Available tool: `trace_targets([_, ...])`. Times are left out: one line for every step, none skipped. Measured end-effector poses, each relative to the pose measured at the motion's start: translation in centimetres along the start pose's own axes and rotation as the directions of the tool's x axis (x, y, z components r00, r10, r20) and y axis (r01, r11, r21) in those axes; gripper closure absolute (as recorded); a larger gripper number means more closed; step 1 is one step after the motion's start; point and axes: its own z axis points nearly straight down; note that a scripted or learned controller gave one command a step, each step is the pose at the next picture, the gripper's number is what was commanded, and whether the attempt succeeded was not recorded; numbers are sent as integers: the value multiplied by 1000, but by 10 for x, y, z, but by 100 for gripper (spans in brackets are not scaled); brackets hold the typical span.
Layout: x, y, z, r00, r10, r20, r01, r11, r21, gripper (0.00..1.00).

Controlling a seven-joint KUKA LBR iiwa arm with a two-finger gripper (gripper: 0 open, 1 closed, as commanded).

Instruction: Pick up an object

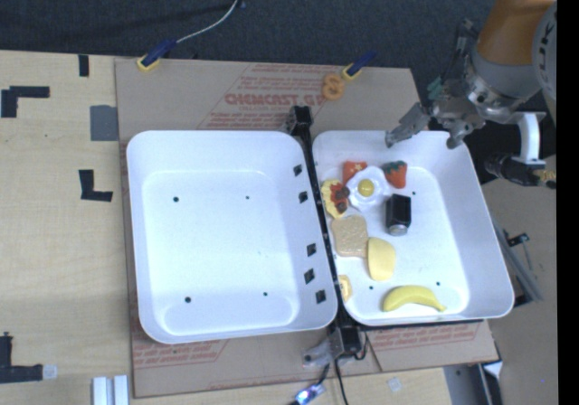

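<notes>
gripper (423, 126) at upper right, fingers apart, nothing held | we judge small black cylindrical can (398, 213) lies below-left, upright

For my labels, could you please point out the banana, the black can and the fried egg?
banana (412, 300): camera view, middle of its curved body.
black can (398, 213): camera view, its side.
fried egg (366, 187): camera view, its yolk.

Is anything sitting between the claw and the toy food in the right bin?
Nothing visible does. The claw hangs above the right bin's far edge, with bare white floor between it and the carrot and fried egg, the nearest pieces.
</notes>
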Motion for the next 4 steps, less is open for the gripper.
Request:
trace_targets([-6,-23,128,1000,1,-2,-1,1000,11,0])
trace_targets([-7,26,164,1000,-7,-3,7,1000,17,0])
trace_targets([61,27,161,1000,-3,6,3,1000,-2,0])
trace_targets([58,27,152,1000,0,5,0,1000,0,100])
